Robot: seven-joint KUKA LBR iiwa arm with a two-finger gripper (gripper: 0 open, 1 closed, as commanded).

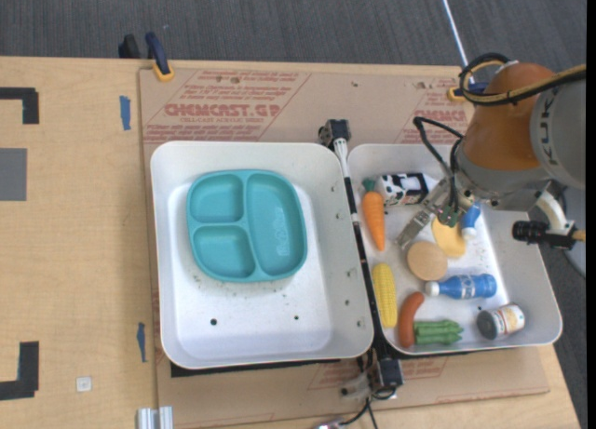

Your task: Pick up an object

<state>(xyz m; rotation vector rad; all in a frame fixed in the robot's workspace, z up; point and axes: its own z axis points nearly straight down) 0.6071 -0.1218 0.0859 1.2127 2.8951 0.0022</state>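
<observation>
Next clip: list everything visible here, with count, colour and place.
bins: 2, white, side by side on bench
divided plate: 1, teal, left bin
carrot: 1, orange, right bin, left side
corn: 1, yellow, below carrot
sausage: 1, red, beside corn
green vegetable: 1, near edge
blue bottle: 1, lying, right bin
jar: 1, near-right corner
cow toy: 1, black-white, far edge
arm: 1, grey-orange
gripper: over right bin

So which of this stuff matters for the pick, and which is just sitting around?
For the pick: pincer; right bin items: carrot, corn, blue bottle, yellow block, round cookie, toy cow.
Lying about: teal divided plate in left bin, blue clamp.
</observation>
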